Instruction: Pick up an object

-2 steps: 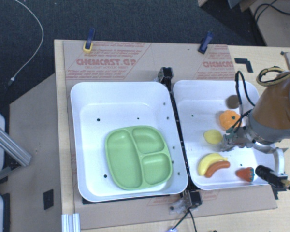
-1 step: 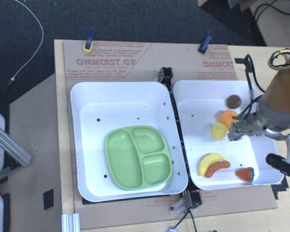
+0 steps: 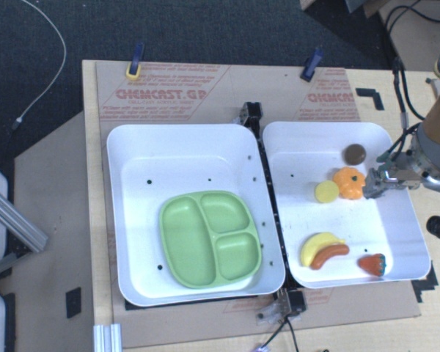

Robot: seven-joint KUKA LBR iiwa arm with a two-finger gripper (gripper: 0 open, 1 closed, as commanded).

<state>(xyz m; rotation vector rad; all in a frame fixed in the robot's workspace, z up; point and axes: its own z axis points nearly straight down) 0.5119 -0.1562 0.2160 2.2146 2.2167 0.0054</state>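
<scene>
The right white bin (image 3: 308, 134) holds several toy foods. An orange pumpkin-like piece (image 3: 348, 182) lies beside a small yellow round piece (image 3: 326, 191). A brown disc (image 3: 355, 153) sits just behind them. Near the front lie a yellow banana (image 3: 317, 245), a sausage (image 3: 330, 255) resting against it, and a red strawberry (image 3: 372, 264). My gripper (image 3: 378, 181) reaches in from the right, low over the bin, its tip right next to the orange piece. Nothing shows between its fingers.
The left white bin (image 3: 132, 152) holds a green divided tray (image 3: 210, 237). A black clip (image 3: 251, 112) joins the bins at the back. Blue and yellow clamps (image 3: 135, 62) pin the cardboard base. Cables hang at the right.
</scene>
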